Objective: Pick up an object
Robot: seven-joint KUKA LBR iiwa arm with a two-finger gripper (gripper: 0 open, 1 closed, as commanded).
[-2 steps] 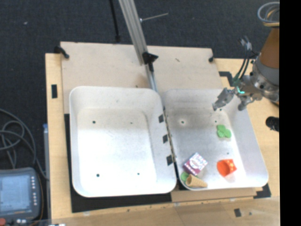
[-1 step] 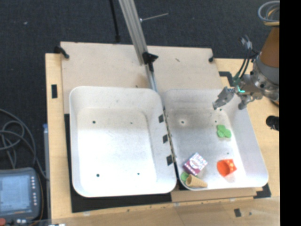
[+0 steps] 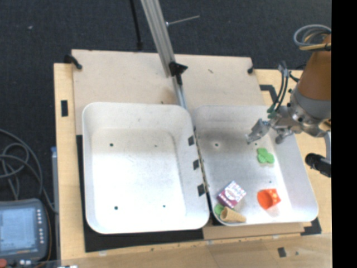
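Fingers [image 3: 269, 132] spread apart above the green object [image 3: 265, 157]; nothing gripped.

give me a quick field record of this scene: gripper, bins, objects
gripper: above the right bin, fingers apart, holding nothing
right bin: holds four objects
green toy: just below the gripper
orange toy: near the front right
purple box: near the front
cone: front edge, beside the box
left bin: white, speckled

Below the gripper [image 3: 270, 132] the right bin [image 3: 223, 121] floor lies bare; the green piece [image 3: 265, 157] sits just beneath, with the orange block [image 3: 269, 198], purple carton [image 3: 231, 194] and cone [image 3: 232, 215] farther down.
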